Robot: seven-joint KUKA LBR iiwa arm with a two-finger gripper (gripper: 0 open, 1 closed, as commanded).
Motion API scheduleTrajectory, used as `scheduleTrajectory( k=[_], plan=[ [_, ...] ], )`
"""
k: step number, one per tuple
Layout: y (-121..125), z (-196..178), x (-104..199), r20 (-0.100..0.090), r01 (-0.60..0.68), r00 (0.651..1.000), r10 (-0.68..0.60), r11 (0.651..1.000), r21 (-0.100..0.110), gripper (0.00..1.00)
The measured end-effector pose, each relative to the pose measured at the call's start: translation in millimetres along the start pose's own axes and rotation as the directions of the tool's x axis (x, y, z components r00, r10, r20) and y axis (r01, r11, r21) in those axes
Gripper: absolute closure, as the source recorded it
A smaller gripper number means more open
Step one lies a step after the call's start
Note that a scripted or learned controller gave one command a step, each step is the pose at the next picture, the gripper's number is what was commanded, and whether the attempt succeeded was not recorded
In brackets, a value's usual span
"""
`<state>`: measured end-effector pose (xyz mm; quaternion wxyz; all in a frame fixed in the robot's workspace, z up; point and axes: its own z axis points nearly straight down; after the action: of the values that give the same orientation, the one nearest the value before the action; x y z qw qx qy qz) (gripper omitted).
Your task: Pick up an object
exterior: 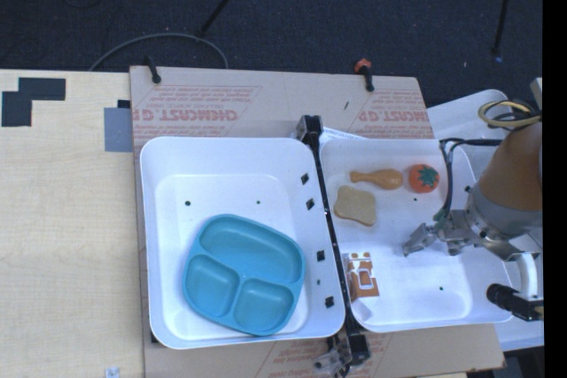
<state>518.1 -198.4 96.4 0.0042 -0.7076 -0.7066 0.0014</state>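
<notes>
gripper (423,241) over right bin (416,301), fingers spread, nothing held, bread slice (356,206), drumstick (376,179), tomato (423,178) nearby, blue tray (244,273) in left bin (168,164)

A pale wooden bench (62,226) carries a brown cardboard sheet (266,106) printed with red lettering, which covers its right part and reaches toward the far edge. Two shallow white bins sit side by side on the cardboard: the left bin (168,164) and the right bin (416,301), touching along a shared middle rim. Dark rectangular patches (35,97) mark the bare wood near the far left corner, with a grey one (117,128) just beside the cardboard's left edge.
</notes>
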Motion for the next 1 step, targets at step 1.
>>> scheduleTrajectory(
  k=[1],
  plan=[
    [-0.1,8.9,0.4,0.002,-0.003,1.0,0.003,1.0,-0.005,0.0]
  ],
)
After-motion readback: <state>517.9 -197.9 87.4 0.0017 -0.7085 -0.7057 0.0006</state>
